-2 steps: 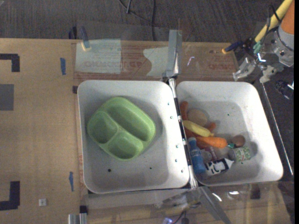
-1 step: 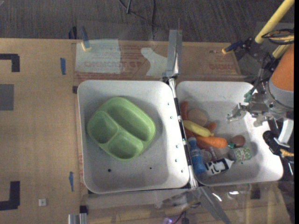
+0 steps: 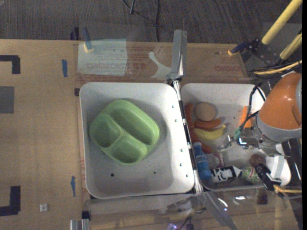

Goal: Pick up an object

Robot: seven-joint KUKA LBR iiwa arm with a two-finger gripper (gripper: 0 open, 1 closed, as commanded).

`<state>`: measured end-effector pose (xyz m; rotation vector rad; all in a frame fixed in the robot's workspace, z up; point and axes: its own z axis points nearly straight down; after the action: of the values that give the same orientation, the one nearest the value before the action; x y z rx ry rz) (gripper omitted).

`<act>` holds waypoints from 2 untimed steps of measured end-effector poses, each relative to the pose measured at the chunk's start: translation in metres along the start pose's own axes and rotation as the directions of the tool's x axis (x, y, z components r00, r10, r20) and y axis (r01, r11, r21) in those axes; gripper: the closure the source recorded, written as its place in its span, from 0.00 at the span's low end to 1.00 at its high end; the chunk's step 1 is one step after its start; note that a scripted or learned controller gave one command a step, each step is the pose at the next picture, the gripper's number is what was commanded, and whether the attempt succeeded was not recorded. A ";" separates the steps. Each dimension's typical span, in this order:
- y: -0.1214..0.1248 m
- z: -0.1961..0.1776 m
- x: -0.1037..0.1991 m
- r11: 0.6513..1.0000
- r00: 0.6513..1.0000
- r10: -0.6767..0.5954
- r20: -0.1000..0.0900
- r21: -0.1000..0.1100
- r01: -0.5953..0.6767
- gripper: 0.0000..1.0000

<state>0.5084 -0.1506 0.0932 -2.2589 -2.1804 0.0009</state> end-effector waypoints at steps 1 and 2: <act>0.084 -0.036 -0.051 0.991 0.991 -0.130 0.002 -0.002 0.130 0.00; 0.115 0.009 -0.049 0.992 0.992 -0.128 0.000 -0.004 0.128 0.00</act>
<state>0.6212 -0.2040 0.0841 -2.1161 -2.3228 -0.0049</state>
